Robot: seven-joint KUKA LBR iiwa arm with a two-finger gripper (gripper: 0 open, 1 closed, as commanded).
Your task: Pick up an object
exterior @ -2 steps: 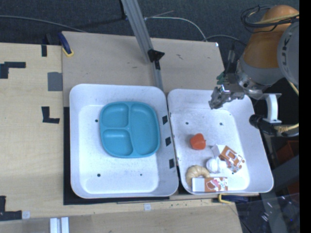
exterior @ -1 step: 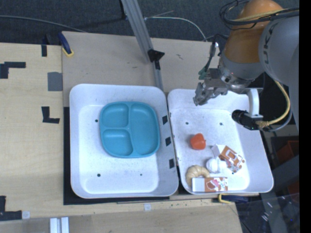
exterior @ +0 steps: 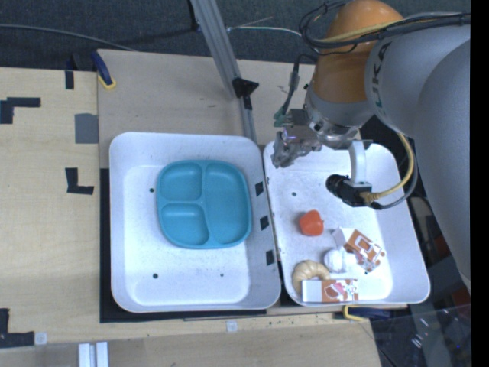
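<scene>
Up at the right bin's (exterior: 397,277) far left corner hangs the gripper (exterior: 284,153), its state impossible to tell; nearer than it lie a tomato (exterior: 310,223), croissant (exterior: 309,269) and cartons (exterior: 362,249).

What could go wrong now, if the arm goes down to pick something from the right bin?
The tool sits near the right bin's upper left wall, so it might hit the rim. The croissant, box and packets crowd together; a grasp there may slip. The red object looks round and may roll.
</scene>
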